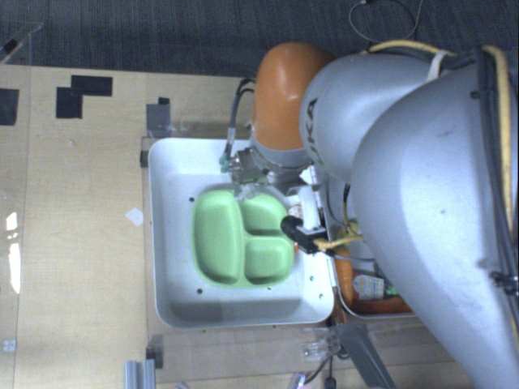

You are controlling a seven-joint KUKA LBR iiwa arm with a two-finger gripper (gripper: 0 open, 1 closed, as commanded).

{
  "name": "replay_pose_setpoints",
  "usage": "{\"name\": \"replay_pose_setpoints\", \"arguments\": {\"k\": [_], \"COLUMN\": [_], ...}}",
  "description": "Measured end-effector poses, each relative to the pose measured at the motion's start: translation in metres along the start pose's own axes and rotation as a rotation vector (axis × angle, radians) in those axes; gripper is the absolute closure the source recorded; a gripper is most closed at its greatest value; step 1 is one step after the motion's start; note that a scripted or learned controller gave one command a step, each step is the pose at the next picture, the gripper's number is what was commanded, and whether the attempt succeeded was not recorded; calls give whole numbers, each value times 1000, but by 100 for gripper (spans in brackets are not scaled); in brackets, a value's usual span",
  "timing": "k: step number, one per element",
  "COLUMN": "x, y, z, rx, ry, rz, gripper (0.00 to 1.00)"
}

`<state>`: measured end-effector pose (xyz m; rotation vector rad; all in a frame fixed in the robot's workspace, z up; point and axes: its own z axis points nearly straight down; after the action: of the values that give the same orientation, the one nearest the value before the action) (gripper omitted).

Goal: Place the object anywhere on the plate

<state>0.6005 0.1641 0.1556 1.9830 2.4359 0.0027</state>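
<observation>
A light green plate [231, 237] with three compartments lies in the left white bin [174, 217]. My gripper [247, 186] hangs over the plate's far edge, at its upper right compartment, below the orange band of the wrist. The wrist hides most of it from the camera. I see no object on the plate's visible surface.
The grey arm covers nearly all of the right bin. At that bin's near left corner an orange object [347, 275] and a small labelled item [371, 286] peek out beneath the arm. Pale wooden bench lies to the left of the bins.
</observation>
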Motion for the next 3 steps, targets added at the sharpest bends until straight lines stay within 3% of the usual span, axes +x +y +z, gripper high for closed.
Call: {"name": "replay_pose_setpoints", "arguments": {"k": [1,2,3], "x": [-14,-26,-16], "y": [-109,34,-39], "z": [49,-65,-35], "rx": [1,-4,0], "ry": [1,-1,0], "rz": [74,87,-32], "gripper": [100,100,100]}}
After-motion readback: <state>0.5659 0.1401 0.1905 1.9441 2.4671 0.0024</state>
